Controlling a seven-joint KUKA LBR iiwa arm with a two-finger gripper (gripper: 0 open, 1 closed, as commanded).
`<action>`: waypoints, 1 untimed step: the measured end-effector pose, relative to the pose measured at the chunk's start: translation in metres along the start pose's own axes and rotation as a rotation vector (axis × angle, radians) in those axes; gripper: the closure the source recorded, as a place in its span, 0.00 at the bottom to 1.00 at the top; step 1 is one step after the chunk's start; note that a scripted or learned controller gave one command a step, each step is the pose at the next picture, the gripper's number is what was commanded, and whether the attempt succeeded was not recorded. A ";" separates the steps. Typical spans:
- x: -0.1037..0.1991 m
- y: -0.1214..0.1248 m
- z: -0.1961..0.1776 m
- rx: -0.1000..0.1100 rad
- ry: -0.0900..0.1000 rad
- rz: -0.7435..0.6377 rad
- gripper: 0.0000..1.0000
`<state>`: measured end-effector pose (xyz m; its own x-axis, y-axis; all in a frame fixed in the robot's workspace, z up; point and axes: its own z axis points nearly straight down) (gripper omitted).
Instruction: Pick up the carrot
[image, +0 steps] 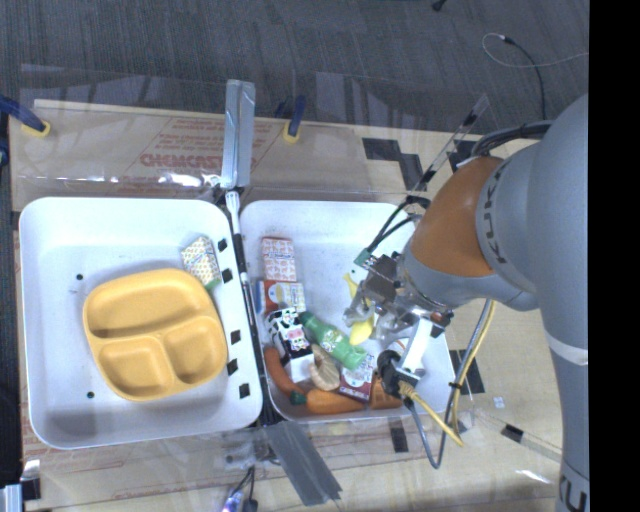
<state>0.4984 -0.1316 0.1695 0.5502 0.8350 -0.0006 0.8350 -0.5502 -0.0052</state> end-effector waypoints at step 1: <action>0.032 -0.013 -0.119 -0.005 -0.002 -0.505 1.00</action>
